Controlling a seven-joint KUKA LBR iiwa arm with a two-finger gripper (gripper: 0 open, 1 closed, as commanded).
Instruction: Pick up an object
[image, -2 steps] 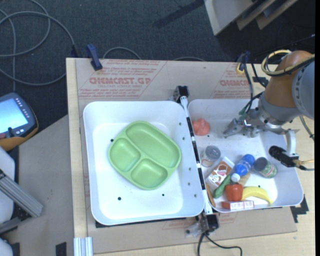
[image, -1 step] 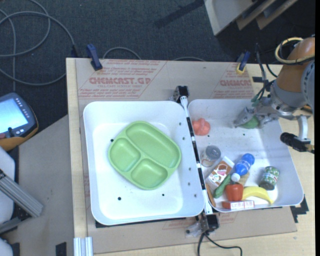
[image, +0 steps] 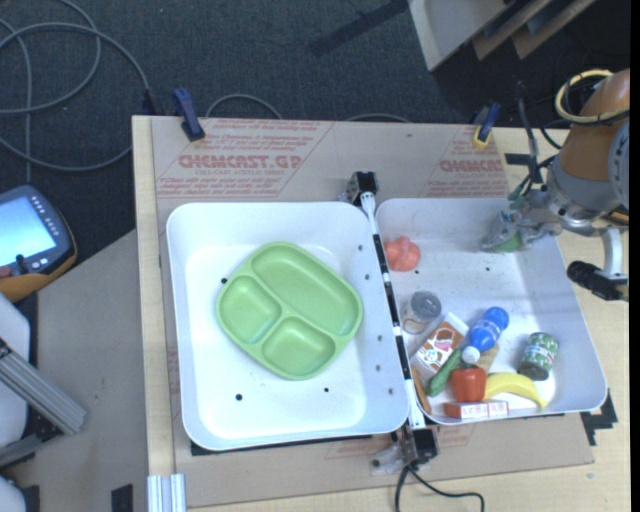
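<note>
We see the jaws (image: 505, 232) low over the right bin's (image: 560, 285) far corner; whether they are apart, we cannot tell. Toward us from them lie one pink ball (image: 403, 254), one bottle (image: 486, 331), one banana (image: 516, 388), one can (image: 540, 353). Far left: one green tray (image: 289, 310). Cardboard tops the counter (image: 250, 160).

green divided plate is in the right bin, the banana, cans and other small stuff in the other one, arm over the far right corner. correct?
Not quite. The camera view shows the green divided plate in the left bin, not the right one. The banana, the can and the other small items lie in the right bin, and the gripper is over that bin's far right corner, as you said.
</note>
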